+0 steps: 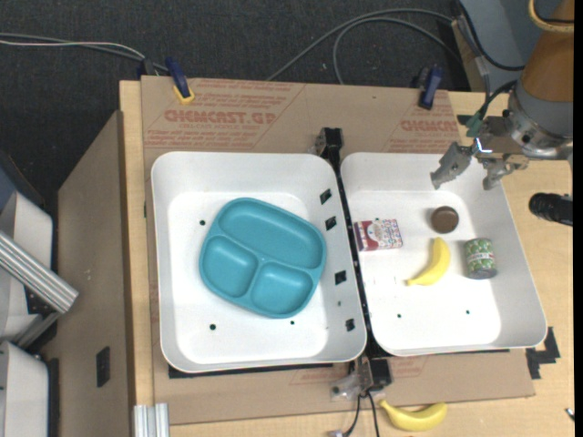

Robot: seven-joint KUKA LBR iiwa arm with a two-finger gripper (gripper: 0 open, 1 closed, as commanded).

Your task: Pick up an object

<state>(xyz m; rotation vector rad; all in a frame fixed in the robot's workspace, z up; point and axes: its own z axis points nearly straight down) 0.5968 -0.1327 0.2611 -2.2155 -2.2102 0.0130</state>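
At the near edge of the bench, below the two bins, a second yellow banana (416, 415) lay on the cardboard, partly cut off by the frame. Farther in, the shallow white left bin (173, 244) held a teal plastic divided plate (262, 257) with three compartments. In the shallow white right bin (510, 271), a curved yellow banana (432, 264) lay near the middle, with a small green-labelled can (480, 257) on its side just beside it toward the right wall. A red-and-white printed packet (377, 235) sat flat near the left wall, and a round brown disc-shaped object (444, 218) rested just beyond the banana. Farthest back, the grey two-finger gripper (467, 169) hovered over the right bin's far edge, its jaws spread apart with nothing between them, apart from every object.
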